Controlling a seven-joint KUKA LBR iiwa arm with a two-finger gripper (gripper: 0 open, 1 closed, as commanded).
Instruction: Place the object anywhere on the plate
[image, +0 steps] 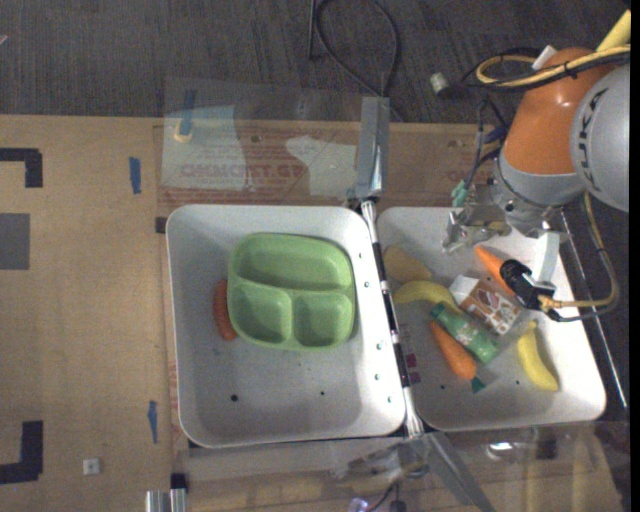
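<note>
A green three-compartment plate (291, 291) lies in the upper middle of the left bin (200, 400), with nothing on it. The right bin (585, 400) holds several toy foods: a yellow banana (423, 292), a pale yellow piece (405, 263), a green bottle (465, 335), an orange carrot (453, 352), a small printed carton (490, 303), a second carrot (490, 262) and another banana (538, 362). My gripper (470, 232) hangs over the upper part of the right bin, just above and left of the second carrot. I see nothing held in it.
An orange carrot-like piece (221, 310) lies against the plate's left edge in the left bin. A metal divider (385, 320) separates the bins. Cables (560, 300) trail across the right bin's right side.
</note>
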